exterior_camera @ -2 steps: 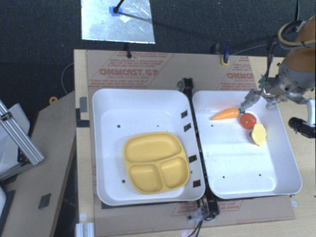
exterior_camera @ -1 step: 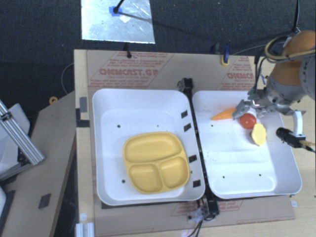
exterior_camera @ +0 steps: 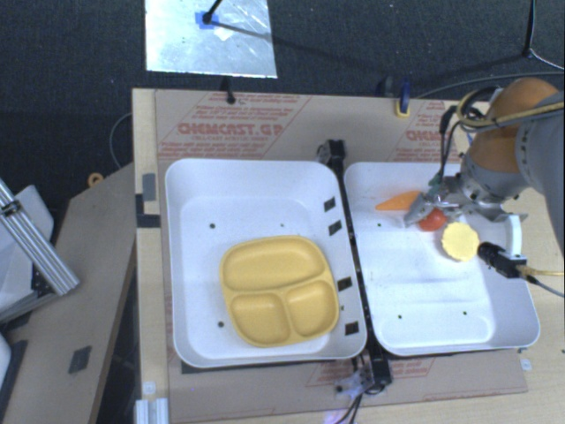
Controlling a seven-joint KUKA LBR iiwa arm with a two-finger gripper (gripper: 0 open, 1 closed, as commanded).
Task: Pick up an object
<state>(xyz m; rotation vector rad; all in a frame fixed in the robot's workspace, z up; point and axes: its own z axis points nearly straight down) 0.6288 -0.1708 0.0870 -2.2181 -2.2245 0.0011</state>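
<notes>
End effector beside one red object, one yellow tray

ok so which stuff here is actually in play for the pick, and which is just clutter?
In play: end effector; red piece right at it; orange piece; yellow round piece; right bin.
Just lying about: yellow divided plate in left bin, far from the end effector; foil sheet; metal rail.

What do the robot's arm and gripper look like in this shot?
The arm is grey and smooth, with a rounded orange band above the wrist. Thin black and yellow cables loop beside that band. The gripper is small and metallic grey with a silvery sheen.
</notes>
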